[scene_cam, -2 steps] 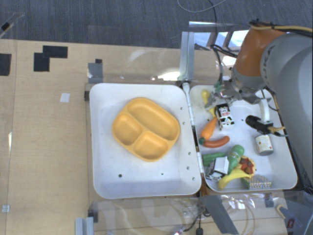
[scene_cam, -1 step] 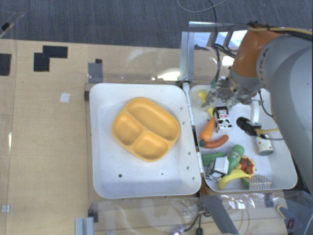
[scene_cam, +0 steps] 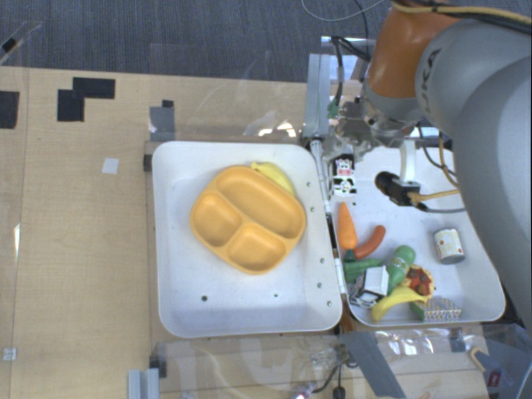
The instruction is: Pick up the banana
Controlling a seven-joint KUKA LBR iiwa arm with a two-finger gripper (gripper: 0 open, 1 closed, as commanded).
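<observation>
- The pincer [scene_cam: 342, 158] hangs over the far left corner of the right bin [scene_cam: 475, 283], beyond the carrot [scene_cam: 347, 227]. Whether it is spread or pressed together cannot be told.
- A small white-and-black thing [scene_cam: 344, 178] sits just beneath the pincer, between it and the carrot's far end. I cannot tell whether the pincer touches it.
- The carrot lies along the right bin's left wall, pointing away from the camera.
- An orange-red sausage-shaped thing [scene_cam: 371, 238] leans against the carrot's right side.
- A green pepper [scene_cam: 401, 261] lies to the right of the carrot, on its near side.
- A small dark box [scene_cam: 371, 282] lies near the carrot's thick end, on the near side.
- The banana [scene_cam: 393, 301] lies further toward the camera and right of the carrot, by the bin's near edge, well apart from the pincer. A red thing [scene_cam: 421, 281] touches it.
- A small white can [scene_cam: 449, 245] stands well to the right of the carrot.
- A yellow divided plate [scene_cam: 248, 217] rests in the left bin [scene_cam: 179, 298], left of the carrot. A pale yellow thing [scene_cam: 275, 173] peeks from behind it.
- Both bins sit on the pale wooden bench [scene_cam: 83, 223].
</observation>
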